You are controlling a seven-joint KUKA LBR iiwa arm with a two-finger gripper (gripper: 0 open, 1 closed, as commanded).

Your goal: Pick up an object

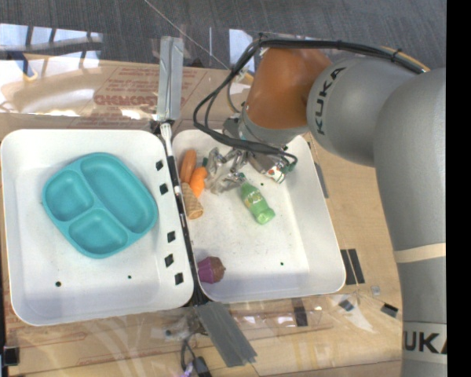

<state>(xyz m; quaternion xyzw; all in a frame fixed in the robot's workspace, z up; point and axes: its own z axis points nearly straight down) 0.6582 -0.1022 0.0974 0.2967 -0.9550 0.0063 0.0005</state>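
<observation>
My gripper (224, 173) reaches down into the upper part of the right bin (314, 246), under the orange wrist band. Just left of its metal fingers lie an orange carrot piece (198, 181), a reddish-brown sausage-shaped item (188, 163) and a tan cork-like piece (193, 204). A green bottle (257, 203) lies tilted just right of and below the gripper. A purple item (210, 269) sits near the bin's front left corner. I see nothing between the fingers.
The left bin (31, 289) holds a teal divided plate (99, 203). A raised divider with black clips (173, 218) separates the two bins. Cables loop around the wrist above the right bin. Cardboard and tape surround the bins.
</observation>
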